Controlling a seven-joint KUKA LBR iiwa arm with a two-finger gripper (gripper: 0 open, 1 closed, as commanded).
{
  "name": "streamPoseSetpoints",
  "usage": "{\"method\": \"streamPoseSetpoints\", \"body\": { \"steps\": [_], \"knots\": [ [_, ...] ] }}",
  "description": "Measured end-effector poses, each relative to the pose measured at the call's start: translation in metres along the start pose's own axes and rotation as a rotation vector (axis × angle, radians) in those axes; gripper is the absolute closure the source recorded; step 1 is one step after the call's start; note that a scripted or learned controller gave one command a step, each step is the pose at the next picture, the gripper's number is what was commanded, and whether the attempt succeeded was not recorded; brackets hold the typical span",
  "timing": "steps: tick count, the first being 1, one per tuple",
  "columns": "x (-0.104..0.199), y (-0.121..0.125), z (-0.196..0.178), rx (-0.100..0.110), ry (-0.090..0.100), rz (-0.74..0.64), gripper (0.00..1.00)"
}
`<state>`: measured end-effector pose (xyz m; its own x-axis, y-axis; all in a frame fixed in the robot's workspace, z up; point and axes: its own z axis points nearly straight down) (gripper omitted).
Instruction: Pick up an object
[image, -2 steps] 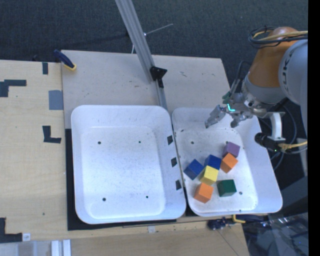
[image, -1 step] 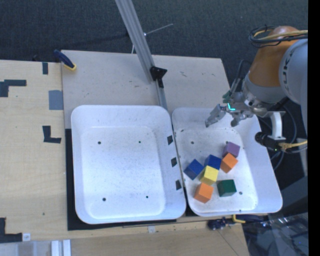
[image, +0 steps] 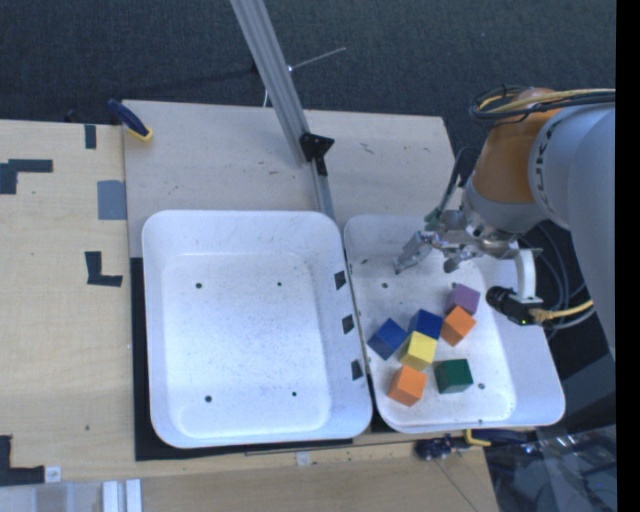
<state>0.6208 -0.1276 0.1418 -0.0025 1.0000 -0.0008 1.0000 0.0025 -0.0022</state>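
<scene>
Seven small coloured cubes (image: 428, 350) lay tightly clustered at lower right in the right white bin (image: 530, 395). The hand (image: 432, 254), fingers spread and empty, hovered above; crowding risked a blocked or double grasp.

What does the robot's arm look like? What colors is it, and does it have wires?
The arm is big, round and smooth grey, with a bright orange band above its wrist. Black and yellow cables loop over the top, and more hang beside it. At the end sits a small grey metal gripper with two thin fingers.
</scene>
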Motion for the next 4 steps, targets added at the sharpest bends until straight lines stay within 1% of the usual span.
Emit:
{"method": "streamPoseSetpoints", "body": {
  "steps": [1,2,3,4],
  "knots": [
    [0.001,-0.001,0.053,0.003,0.0,0.0,0.0],
    [0.002,0.0,0.04,0.001,0.001,-0.001,1.0],
    [0.004,0.005,-0.023,-0.007,0.0,0.0,1.0],
    [0.003,0.002,-0.083,-0.007,0.0,0.001,1.0]
  ]
}}
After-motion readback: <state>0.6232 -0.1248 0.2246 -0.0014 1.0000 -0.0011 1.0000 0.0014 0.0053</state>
